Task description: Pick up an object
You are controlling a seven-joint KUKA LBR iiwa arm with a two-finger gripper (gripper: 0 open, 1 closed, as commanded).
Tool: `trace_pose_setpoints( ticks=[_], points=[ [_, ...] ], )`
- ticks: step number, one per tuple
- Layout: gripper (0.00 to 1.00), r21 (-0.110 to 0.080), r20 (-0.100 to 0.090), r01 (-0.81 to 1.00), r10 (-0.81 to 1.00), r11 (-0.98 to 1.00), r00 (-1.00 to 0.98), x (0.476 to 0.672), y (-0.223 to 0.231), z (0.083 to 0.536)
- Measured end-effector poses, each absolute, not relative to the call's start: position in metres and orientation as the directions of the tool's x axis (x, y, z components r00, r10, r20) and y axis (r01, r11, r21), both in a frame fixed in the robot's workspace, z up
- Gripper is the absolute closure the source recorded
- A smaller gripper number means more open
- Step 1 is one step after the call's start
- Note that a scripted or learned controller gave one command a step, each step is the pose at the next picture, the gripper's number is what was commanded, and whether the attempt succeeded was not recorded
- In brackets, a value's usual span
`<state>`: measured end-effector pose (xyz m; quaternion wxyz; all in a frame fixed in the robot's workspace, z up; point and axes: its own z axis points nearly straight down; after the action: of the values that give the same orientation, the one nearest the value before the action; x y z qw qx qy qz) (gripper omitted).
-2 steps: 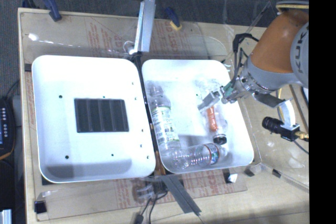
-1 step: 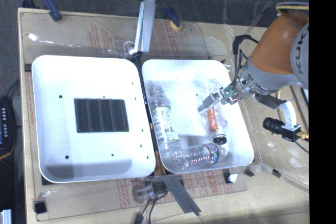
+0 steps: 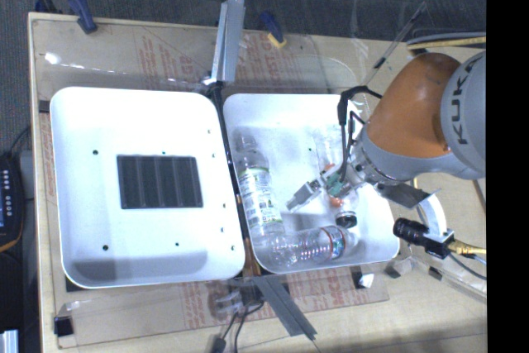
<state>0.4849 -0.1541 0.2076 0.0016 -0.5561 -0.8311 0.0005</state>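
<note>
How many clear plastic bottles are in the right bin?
2: one clear plastic bottle with a label lies along the right white bin's left wall; another lies along its near edge. The arm may hide others.

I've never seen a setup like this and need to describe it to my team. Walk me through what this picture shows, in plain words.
This is a single picture from a camera fixed above a workbench, looking down at a slant. Two shallow white trays sit side by side. The left bin has a dark ribbed rectangle on its floor. The right bin holds clear plastic bottles: one upright-lying bottle with a label along the bin's left side, and another bottle lying across the near edge.

The big grey and orange shape coming in from the right is a robot arm. At its tip is the claw, lowered into the right bin among the bottles. I cannot tell from this view whether it has hold of anything. Its job is to pick up an object.

Blue clamps hold the board at the far edge.
</note>
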Motion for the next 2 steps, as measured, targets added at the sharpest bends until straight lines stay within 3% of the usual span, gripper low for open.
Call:
trace_pose_setpoints(
  ticks=[1,2],
  points=[
    [0.0,-0.004,0.001,0.985,0.985,0.171,-0.171,0.523,-0.2098,0.14],
    [0.0,-0.001,-0.001,0.976,0.976,0.216,-0.216,0.527,-0.209,0.1424]
  ],
)
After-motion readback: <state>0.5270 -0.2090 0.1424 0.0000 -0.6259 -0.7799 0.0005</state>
